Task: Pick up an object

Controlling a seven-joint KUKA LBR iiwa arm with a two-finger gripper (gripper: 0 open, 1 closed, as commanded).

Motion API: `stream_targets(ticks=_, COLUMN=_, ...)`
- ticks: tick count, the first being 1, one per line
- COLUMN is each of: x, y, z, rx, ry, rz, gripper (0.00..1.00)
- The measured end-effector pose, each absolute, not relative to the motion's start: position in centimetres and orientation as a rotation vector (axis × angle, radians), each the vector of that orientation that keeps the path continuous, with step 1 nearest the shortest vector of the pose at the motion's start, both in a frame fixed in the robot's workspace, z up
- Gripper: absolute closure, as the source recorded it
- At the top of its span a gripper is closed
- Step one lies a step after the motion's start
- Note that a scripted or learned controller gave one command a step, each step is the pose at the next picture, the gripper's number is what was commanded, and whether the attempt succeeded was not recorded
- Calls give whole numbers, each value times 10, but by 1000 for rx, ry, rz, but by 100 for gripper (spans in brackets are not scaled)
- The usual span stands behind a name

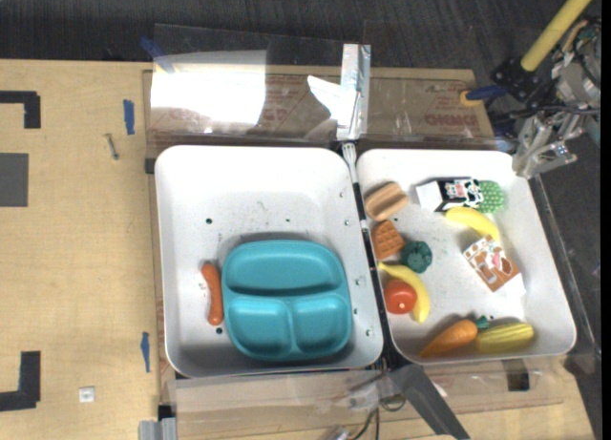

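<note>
Gripper point(549, 147) — just outside the far right corner of the right bin point(561, 306), over no object; whether spread or pressed together, cannot tell.

Candidates, right bin: toy banana point(474, 221), carrot point(450, 337), corn cob point(505, 336), broccoli point(416, 257), burger point(386, 199), small carton point(491, 262).

Risk — close packing; a descent could nudge neighbours or catch the bin wall.

Left bin point(191, 180): teal divided tray point(285, 298), sausage point(214, 293).

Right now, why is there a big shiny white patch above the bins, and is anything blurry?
In the camera view, the white patch is glare on the clear plastic sheet behind the left bin; the sheet washes out there. Also in the camera view, the gripper at the upper right looks soft and hard to make out, while the teal tray and the toy food look fairly clear.
</note>
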State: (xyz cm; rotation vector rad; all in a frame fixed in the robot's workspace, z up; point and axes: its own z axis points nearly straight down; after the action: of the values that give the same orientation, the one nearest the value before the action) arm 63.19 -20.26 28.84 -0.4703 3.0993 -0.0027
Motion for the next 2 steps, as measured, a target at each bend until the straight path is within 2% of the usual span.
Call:
stream_targets(ticks=1, x=650, y=-173, z=236, rx=-423, ry=3111, rz=5, gripper=100)
stream_targets(ticks=2, x=669, y=-164, z=251, rx=-539, ry=3083, rz=-4, gripper=100)
